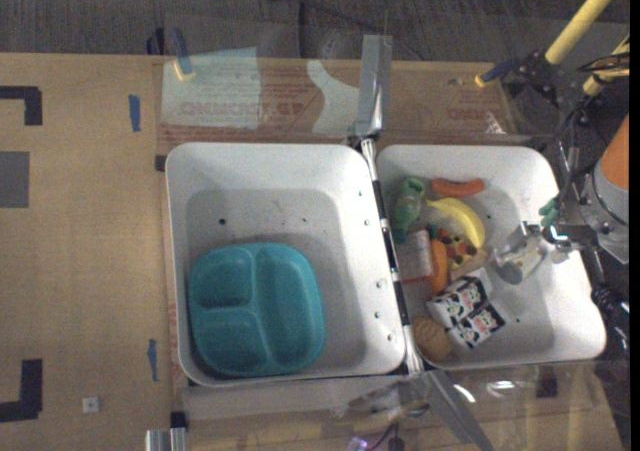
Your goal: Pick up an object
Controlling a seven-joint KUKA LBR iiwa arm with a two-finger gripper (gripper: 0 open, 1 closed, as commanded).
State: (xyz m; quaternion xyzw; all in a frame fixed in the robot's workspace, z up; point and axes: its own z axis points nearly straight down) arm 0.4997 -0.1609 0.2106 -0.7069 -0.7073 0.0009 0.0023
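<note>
Hand low in right bin, apparently holding nothing; spread unclear.

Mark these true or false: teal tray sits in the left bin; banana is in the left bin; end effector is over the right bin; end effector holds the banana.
1. The teal tray sits in the left bin. True.
2. The banana is in the left bin. False: it lies in the right bin.
3. The end effector is over the right bin. True.
4. The end effector holds the banana. False: the banana lies apart from it, among the other toys.
</note>
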